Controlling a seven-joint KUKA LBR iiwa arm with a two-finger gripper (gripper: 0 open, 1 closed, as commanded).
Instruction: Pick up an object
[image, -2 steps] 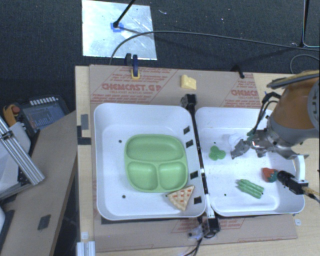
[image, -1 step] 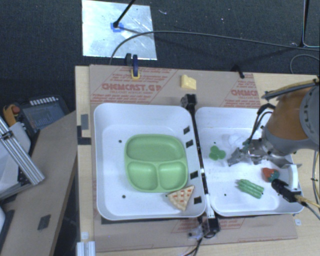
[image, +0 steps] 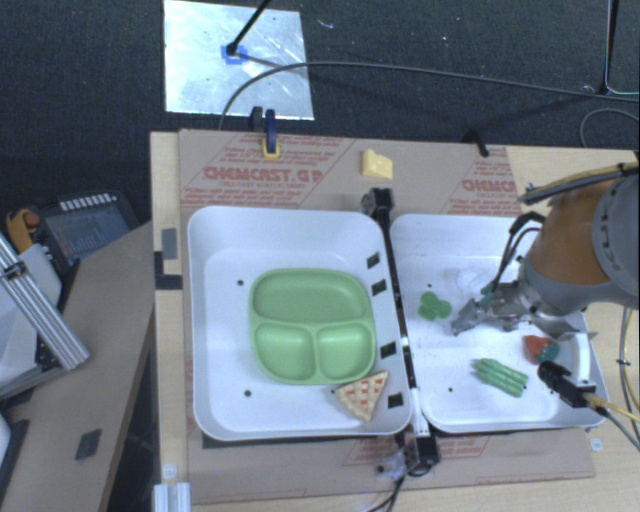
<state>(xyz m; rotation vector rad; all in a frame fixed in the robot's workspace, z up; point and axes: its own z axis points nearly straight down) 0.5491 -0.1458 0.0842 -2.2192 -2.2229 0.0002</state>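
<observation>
Claw (image: 468, 318) low in the right bin (image: 470, 240) now, the grey arm (image: 575, 250) reaching in from the right with its orange band above the wrist. How far the claw is parted I cannot tell from up here; the metal tip blurs together, and nothing is visibly between its halves.

Candidates in that bin: a small dark green toy (image: 433, 306), leafy or broccoli-like, just beside the claw tip on its left; a green ridged piece (image: 500, 376), like a bundle of beans, nearer the front wall; and a red-orange item (image: 540, 348), partly tucked under the wrist. Over in the left bin (image: 215, 300) sits a green divided plate (image: 310, 325), with a toy pizza slice (image: 362, 396) touching its front corner. A yellow wedge, cheese-like (image: 377, 164), lies on the desk (image: 330, 165) behind the bins.

Judging by the pose, the small green toy looks like the target. To do this well, the claw should centre over it rather than beside it, come straight down until it brackets the toy on both sides, close gently, then lift vertically. It is small and light, so a glancing touch could simply nudge it away across the smooth floor.
</observation>
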